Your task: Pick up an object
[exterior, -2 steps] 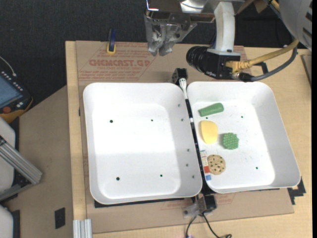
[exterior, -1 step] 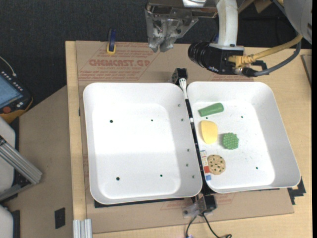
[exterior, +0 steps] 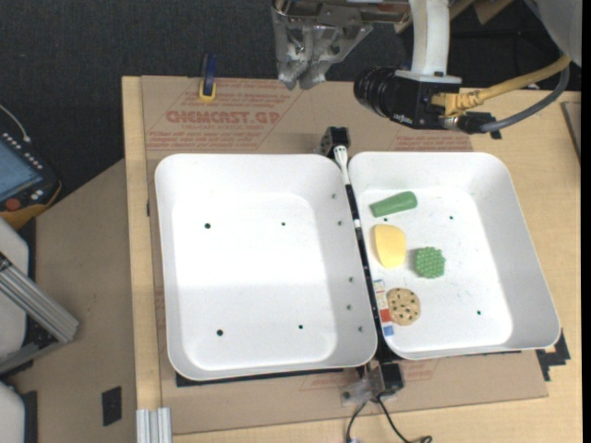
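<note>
Objects you could pick all lie in the right bin, toward its left wall: a green block, a yellow piece, a green knobbly ball and a cookie. Your gripper hangs above the table's far edge, beyond the left bin; whether it's wide or narrow I cannot tell. The green block is nearest, its long axis running roughly left-right, slightly tilted.

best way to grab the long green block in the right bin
Come straight down on the long green block and pinch across its narrow width at mid-length. It lies flat, tilted slightly, with bare bin floor on both long sides, apart from the yellow oval piece.
</note>
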You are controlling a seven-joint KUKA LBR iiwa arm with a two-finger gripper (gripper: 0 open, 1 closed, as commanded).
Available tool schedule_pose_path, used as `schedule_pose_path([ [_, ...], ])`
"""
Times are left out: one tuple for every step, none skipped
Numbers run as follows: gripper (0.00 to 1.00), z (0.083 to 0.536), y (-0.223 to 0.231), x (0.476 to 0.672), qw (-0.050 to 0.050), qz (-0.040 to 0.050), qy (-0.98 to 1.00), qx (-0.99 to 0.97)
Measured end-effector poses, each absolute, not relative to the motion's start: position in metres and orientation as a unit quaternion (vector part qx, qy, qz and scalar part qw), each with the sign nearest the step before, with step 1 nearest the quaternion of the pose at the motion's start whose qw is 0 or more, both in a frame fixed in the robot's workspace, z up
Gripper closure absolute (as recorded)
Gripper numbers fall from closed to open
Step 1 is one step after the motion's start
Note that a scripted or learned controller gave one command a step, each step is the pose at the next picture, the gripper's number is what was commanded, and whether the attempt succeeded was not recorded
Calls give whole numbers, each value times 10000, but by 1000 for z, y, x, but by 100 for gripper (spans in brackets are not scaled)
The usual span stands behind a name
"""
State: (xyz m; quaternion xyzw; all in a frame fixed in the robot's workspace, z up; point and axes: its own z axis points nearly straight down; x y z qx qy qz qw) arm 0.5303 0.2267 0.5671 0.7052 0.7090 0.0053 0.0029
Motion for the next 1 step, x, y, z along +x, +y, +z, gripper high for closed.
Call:
schedule_pose_path([
  [100,433,224,518,-30,-75,7065,7076],
])
